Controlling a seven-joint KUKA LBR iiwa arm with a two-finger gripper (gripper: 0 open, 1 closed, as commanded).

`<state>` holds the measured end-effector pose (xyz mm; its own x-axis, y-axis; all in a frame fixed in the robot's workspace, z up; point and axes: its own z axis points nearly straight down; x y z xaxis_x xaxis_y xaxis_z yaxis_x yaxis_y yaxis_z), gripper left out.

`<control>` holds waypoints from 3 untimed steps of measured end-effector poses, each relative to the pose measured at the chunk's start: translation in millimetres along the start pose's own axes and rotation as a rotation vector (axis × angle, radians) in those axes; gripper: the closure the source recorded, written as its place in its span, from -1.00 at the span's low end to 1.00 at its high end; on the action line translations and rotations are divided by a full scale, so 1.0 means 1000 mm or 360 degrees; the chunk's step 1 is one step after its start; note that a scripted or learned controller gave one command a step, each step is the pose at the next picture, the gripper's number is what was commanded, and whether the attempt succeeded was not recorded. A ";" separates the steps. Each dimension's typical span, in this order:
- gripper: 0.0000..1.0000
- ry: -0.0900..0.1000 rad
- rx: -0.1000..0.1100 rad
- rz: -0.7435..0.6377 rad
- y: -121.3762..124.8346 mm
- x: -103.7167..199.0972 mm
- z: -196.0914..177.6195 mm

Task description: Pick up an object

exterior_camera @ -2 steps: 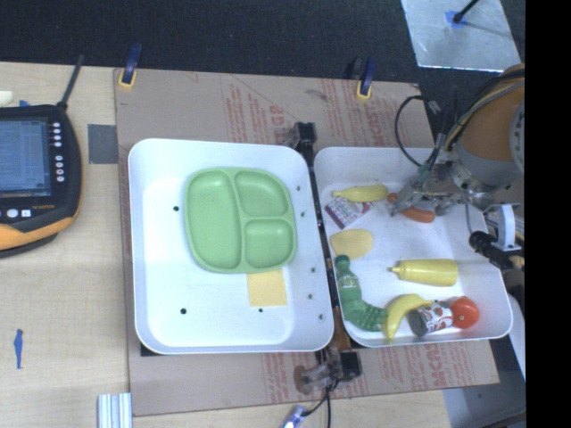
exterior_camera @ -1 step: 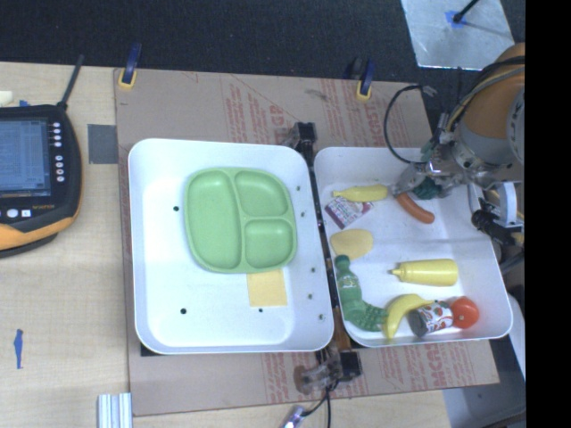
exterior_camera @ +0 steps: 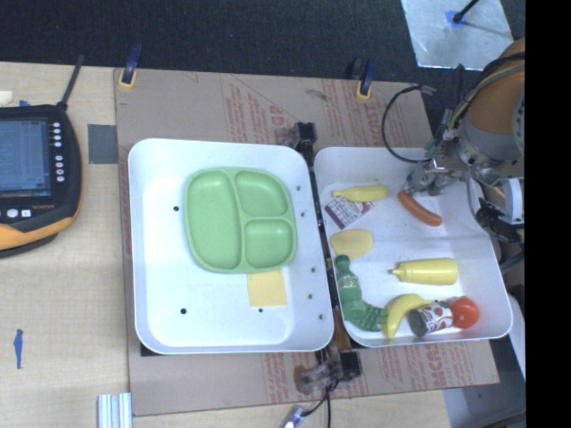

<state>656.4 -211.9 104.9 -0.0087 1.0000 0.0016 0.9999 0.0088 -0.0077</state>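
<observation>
The gripper (exterior_camera: 426, 178) hangs over the far corner of the right bin (exterior_camera: 486, 248), just above the sausage (exterior_camera: 419, 209); whether its tips are apart or together cannot be told from this angle, and nothing is seen between them.

The sausage is the likely target. It lies at a slant on the bin floor, well clear of the bin walls. It appears to be a small toy of smooth plastic: light, stiff, rounded and probably slippery. Best taken across its middle, at right angles to its length.

Other contents, placed relative to the sausage:
- Toward the bin divider, a yellow curved piece (exterior_camera: 360, 193) and a crinkled wrapper (exterior_camera: 344, 210), soft and thin.
- Nearer the camera, a yellow bottle (exterior_camera: 426, 272) lying on its side, glossy and cylindrical.
- Farther toward the near edge, a banana (exterior_camera: 401, 313), a can (exterior_camera: 432, 319), a tomato (exterior_camera: 465, 311) and a green bottle (exterior_camera: 355, 299), crowded and touching.

The left bin (exterior_camera: 161, 239) bears a green divided plate (exterior_camera: 239, 218) and a flat cheese slice (exterior_camera: 268, 288).
</observation>
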 end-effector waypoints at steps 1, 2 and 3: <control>1.00 -0.0002 -0.0012 0.0007 -0.004 0.015 -0.067; 1.00 0.0001 -0.0008 0.0007 -0.043 0.057 -0.124; 1.00 -0.0002 -0.0005 0.0005 -0.061 0.099 -0.128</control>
<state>595.5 -114.0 233.1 -0.0056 1.0000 0.0002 1.0000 0.0056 -0.0047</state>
